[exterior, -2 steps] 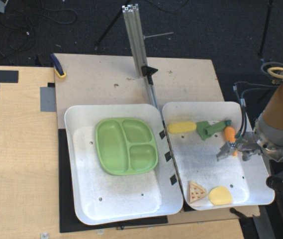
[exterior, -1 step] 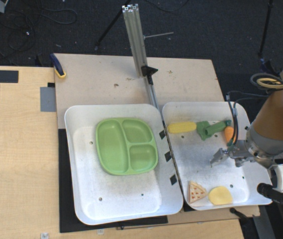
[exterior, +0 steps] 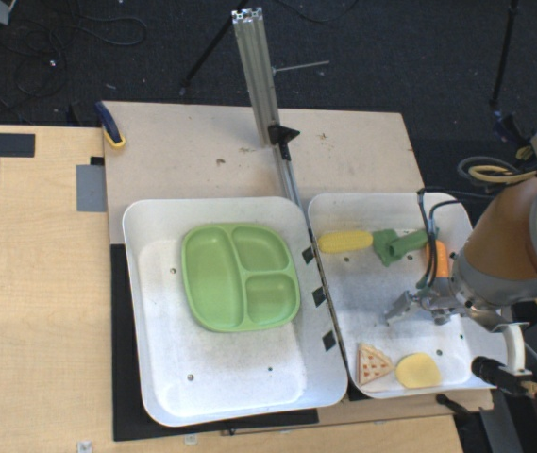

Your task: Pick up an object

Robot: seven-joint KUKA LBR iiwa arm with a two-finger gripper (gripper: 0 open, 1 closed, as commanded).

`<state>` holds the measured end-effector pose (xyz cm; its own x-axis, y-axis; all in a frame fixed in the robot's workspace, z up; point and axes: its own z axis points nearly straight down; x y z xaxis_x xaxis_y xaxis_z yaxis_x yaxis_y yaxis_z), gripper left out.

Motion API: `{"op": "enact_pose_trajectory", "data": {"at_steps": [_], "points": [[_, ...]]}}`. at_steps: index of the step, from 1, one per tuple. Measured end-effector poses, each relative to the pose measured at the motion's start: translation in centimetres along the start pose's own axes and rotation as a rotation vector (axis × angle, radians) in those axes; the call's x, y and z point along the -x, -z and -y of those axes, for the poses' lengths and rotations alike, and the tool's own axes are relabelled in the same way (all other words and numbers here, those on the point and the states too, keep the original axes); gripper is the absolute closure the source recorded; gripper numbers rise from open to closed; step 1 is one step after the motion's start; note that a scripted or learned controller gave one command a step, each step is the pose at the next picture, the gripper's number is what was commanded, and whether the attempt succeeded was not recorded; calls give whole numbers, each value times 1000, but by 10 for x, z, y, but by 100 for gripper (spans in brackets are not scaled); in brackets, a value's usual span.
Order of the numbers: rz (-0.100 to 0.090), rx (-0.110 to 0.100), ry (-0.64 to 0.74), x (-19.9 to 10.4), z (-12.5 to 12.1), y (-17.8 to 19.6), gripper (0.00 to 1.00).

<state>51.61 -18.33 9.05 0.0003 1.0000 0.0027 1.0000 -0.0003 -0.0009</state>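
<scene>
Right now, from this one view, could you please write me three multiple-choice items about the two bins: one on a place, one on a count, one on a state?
1. Where does the green divided plate lie?
A. In the left bin
B. In the right bin
C. On the bare bench

2. How many compartments does the plate have?
A. Two
B. Three
C. Five

3. What is the state of the pizza-slice toy?
A. Lifted by the tool
B. Lying on top of the plate
C. Lying on the right bin's floor beside the round yellow piece

Answers:
1 A: the plate rests in the bin on the view's left.
2 B: one long section and two smaller ones are visible.
3 C: the slice lies flat near the bin's front edge, apart from the tool.
</scene>
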Motion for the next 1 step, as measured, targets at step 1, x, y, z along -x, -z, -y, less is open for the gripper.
{"op": "enact_pose_trajectory", "data": {"at_steps": [1], "points": [[0,7,-3,0,-2,13,100]]}}
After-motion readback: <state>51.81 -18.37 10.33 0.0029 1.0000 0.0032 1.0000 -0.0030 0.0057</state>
